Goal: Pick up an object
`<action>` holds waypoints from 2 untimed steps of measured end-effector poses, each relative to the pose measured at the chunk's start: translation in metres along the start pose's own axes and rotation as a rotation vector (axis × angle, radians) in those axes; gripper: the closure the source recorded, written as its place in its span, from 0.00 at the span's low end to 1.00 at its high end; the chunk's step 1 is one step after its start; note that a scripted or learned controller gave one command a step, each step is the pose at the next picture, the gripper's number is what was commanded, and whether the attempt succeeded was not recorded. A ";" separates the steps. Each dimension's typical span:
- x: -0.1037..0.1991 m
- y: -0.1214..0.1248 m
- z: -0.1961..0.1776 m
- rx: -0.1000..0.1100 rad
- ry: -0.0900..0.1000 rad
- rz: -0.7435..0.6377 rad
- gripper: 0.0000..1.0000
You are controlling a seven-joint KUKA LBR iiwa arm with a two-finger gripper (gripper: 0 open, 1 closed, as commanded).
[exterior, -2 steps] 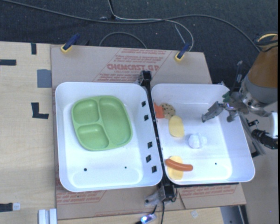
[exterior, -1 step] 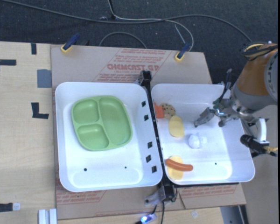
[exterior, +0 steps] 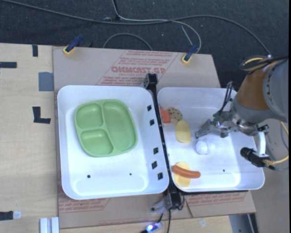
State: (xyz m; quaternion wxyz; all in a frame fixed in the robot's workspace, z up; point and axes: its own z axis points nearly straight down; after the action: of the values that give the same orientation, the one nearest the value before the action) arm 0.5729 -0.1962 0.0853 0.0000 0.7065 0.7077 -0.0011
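Observation:
The right white bin [exterior: 233, 176] holds several small items. A white round ball [exterior: 202, 147] lies near its middle. A pale yellow oblong piece [exterior: 183, 131] sits to its left. A brown speckled cookie [exterior: 174, 113] and a small orange-red piece [exterior: 165, 115] lie at the bin's upper left. A hot dog in a yellow bun [exterior: 185, 173] rests near the front wall. My gripper [exterior: 203, 132] reaches in from the right, low over the bin, its tip just above and beside the white ball. The left bin [exterior: 68, 174] holds a green divided plate [exterior: 105, 127].
The black divider [exterior: 156, 130] with clips runs between the two bins. Cables [exterior: 136, 18] cross the dark floor behind. The arm's wrist and orange band [exterior: 252, 93] overhang the right bin's right side. Cardboard [exterior: 136, 67] lies under both bins.

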 end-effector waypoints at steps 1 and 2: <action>0.000 0.001 -0.013 -0.003 -0.002 -0.001 1.00; 0.004 -0.001 -0.055 -0.002 0.002 0.000 1.00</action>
State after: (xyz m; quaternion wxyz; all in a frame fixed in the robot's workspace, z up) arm 0.5720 -0.1925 0.1406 0.0000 0.7067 0.7076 0.0002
